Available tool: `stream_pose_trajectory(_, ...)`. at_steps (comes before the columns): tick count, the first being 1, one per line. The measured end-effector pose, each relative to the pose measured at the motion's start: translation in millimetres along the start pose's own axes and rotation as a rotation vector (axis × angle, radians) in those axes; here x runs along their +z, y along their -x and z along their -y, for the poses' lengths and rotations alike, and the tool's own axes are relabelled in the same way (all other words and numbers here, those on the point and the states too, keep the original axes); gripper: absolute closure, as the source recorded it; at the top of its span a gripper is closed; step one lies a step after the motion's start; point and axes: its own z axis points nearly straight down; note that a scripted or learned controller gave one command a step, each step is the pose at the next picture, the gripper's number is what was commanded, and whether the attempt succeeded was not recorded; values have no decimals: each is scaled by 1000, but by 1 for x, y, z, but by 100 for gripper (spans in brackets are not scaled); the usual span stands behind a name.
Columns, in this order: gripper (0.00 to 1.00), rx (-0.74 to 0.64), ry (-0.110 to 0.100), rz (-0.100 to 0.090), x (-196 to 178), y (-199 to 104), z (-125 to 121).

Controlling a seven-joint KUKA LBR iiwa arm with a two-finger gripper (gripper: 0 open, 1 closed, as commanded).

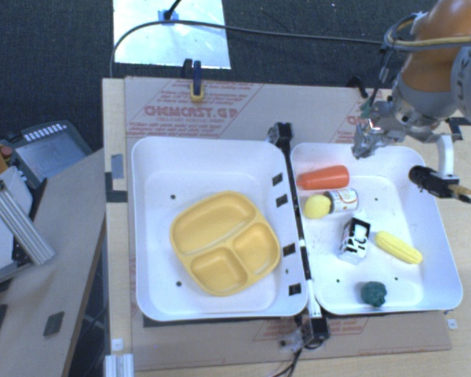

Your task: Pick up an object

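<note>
Claw (366, 144) and grey arm (436, 69) hover over the far rim of the right bin (439, 246), reaching in from the right — whether the claw is released or clenched cannot be told from this slant, and nothing shows in its grip. Below it in that bin lie the things to pick from: an orange carrot (323, 177) nearest the claw, a yellow ball (318, 206) touching a small white can (345, 200) just in front of the carrot, a black-and-white toy (355, 238) near the bin's middle, a yellow corn cob (399, 247) just to its right, and a dark green lump (373, 292) at the near edge, apart from the rest. All rest on the bin's floor. The left bin (153, 179) holds a yellow tray (224, 242) with three compartments, lying tilted across its middle. A black clip strip (292, 210) runs between the two bins, which sit side by side on a cardboard sheet (220, 110) with red lettering atop the desk (78, 234). An orange band (454, 18) crowns the arm above its wrist — cables loop beside it. A yellow clamp (195, 81) stands at the sheet's far edge.
</note>
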Motion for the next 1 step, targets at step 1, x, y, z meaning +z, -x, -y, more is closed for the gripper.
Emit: stream_pose_trajectory(1,100,0,0,0,-4,-46,-3)
